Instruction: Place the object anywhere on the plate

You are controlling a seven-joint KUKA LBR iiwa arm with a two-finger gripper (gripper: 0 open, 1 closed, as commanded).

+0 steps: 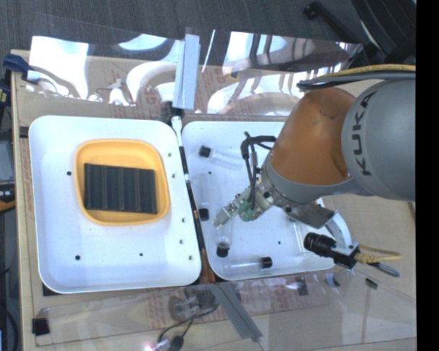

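A yellow plate with rounded corners lies in the left bin. On the plate rests a dark, ridged rectangular object, lying flat and covering most of the plate's inside. My gripper hangs low over the middle of the right bin, well to the right of the plate. It points down and to the left. Nothing shows held at its tip. A small green part sits on the gripper body. The grey and orange arm covers the right bin's right half.
Small black knobs stand on the right bin's floor, one near its front edge and another beside it. A raised rim divides the two bins. Clear panels stand behind the bins.
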